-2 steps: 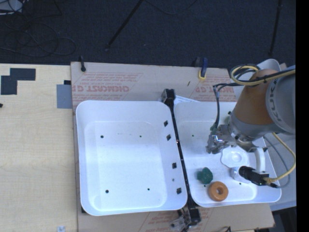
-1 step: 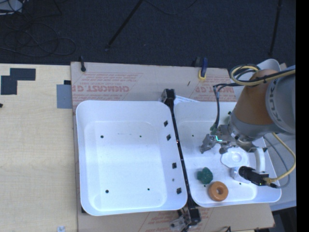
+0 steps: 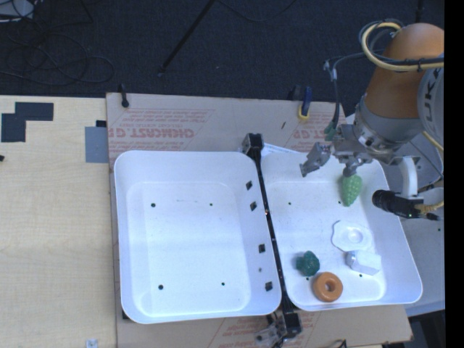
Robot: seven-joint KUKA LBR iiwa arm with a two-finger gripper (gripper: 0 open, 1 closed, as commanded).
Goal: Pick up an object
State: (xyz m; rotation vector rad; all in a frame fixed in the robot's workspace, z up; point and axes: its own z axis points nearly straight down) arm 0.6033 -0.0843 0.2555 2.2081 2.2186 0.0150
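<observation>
My gripper [image 3: 333, 165] hangs over the back of the right bin [image 3: 290, 216], its two fingers spread wide apart with nothing between them. A light green bumpy object [image 3: 351, 189] lies just below the right finger [image 3: 353, 168], outside the gap between the fingers. Further forward in the same bin are a white round lid [image 3: 349, 235], a grey-white block [image 3: 362, 262], a dark green lump [image 3: 308, 263] and an orange ring [image 3: 328, 286].
The left bin [image 3: 130, 194] stands beside the right one, with a black divider [image 3: 262, 216] between them. A black cylinder [image 3: 395, 203] juts over the right bin's right rim. Both bins rest on cardboard [image 3: 188, 125] on the bench.
</observation>
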